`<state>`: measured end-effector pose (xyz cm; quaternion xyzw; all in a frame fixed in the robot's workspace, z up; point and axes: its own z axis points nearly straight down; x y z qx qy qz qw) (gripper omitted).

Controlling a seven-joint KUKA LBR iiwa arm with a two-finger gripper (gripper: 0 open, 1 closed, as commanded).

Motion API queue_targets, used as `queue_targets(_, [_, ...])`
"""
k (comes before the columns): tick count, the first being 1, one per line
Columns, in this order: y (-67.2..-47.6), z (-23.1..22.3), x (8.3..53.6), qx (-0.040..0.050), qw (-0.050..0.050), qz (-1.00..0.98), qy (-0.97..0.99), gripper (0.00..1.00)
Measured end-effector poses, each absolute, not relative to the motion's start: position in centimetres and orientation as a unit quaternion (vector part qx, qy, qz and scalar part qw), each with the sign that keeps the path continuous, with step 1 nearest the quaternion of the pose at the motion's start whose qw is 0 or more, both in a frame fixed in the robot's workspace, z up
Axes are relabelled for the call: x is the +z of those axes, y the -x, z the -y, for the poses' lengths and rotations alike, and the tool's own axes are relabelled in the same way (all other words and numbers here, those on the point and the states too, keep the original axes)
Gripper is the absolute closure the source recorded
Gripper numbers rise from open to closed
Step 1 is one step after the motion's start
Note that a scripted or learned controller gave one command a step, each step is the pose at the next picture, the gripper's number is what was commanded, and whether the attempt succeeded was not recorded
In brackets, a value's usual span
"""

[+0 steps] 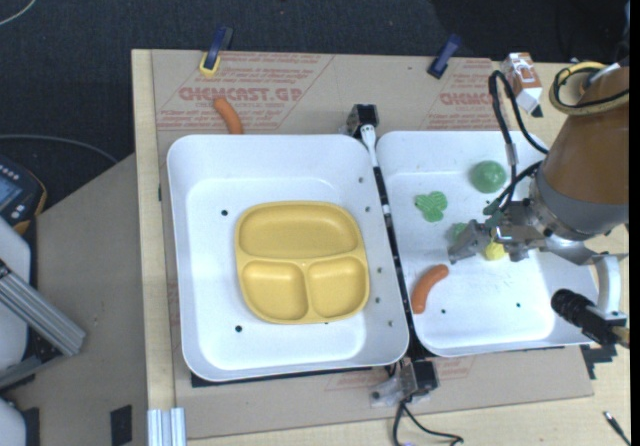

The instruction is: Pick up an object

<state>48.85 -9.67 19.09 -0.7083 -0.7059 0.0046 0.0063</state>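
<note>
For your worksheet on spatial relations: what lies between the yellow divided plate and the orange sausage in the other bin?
In the camera view, the bins' adjoining white rims lie between the yellow plate and the orange sausage; otherwise bare bin floor.

right bin point(470, 334): floor open at front | left bin point(200, 194): yellow tray point(300, 261) fills the middle
</note>
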Motion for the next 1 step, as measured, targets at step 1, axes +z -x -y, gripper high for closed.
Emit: queue_targets(1, [-49.17,9.66,19.77,0.0001,0.0,0.707,0.707,0.0])
